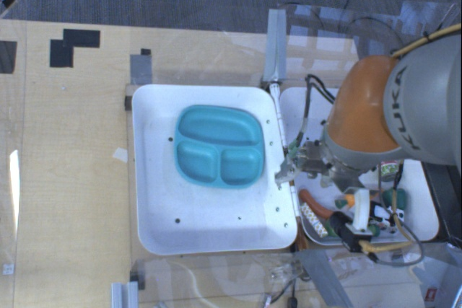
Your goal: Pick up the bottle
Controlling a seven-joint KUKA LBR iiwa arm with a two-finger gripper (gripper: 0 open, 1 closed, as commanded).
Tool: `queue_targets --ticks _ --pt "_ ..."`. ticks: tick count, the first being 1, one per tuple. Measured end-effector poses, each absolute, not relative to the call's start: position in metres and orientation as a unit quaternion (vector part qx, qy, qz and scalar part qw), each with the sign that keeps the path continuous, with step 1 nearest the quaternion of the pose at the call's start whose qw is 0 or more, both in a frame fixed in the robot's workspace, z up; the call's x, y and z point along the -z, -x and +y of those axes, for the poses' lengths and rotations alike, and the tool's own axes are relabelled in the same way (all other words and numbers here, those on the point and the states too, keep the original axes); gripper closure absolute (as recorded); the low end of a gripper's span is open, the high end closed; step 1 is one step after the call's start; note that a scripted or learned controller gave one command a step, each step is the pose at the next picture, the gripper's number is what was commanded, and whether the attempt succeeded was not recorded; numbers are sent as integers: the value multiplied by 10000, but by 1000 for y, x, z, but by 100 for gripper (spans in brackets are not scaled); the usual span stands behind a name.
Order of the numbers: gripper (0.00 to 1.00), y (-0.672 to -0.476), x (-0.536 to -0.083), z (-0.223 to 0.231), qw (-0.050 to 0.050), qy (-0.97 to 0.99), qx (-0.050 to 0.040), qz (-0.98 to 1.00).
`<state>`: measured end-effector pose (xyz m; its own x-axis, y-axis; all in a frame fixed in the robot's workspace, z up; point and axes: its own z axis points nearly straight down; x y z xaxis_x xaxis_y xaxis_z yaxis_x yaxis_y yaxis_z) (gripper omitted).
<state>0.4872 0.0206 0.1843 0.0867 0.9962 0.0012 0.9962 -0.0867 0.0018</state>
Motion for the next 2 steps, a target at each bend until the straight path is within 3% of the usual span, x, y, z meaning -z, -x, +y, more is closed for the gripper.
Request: queue_targets --ticks 1,2 --pt "0 -495 -184 97 -2 -8437 -9 5368" --pt "0 -611 -93 127 14 -8918 -90 4523"
